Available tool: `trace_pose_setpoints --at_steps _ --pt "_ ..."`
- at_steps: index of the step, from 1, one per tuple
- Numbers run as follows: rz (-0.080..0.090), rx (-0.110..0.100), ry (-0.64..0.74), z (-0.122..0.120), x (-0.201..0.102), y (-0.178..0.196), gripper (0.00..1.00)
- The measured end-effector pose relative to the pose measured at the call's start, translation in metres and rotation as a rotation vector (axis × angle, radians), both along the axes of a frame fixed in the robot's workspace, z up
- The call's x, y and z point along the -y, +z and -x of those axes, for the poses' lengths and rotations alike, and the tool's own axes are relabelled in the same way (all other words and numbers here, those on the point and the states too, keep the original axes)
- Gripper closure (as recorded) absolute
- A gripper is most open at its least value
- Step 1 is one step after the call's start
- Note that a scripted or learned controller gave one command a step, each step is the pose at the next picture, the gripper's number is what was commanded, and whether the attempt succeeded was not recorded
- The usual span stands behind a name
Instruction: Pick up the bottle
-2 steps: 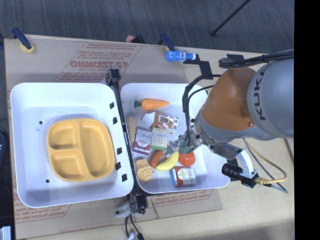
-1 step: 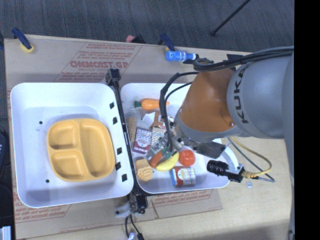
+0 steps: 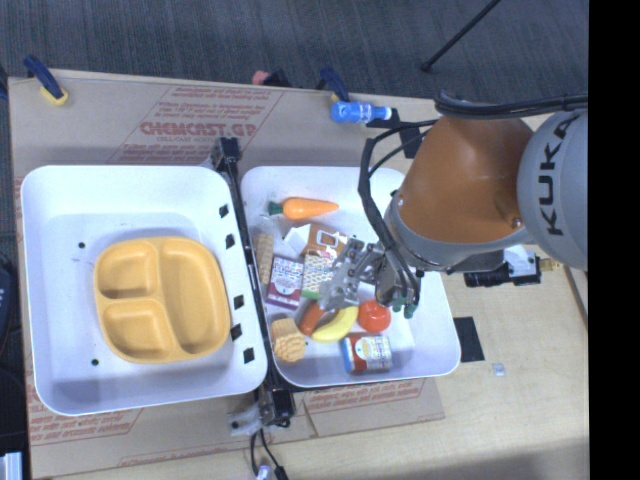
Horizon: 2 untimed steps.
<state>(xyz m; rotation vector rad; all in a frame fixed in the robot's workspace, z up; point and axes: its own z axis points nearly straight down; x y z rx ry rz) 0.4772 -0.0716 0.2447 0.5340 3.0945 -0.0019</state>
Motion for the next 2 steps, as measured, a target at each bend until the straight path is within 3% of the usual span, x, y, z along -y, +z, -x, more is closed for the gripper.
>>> trace_pose_setpoints --at_steps 1,2 --pt "-0.002 -0.005 0.27 0.001 -0.0091 -0.0532 1.0" --pt "0.0 -0.001 0.807 0.0001 -0.0186 -0.0528 1.0"
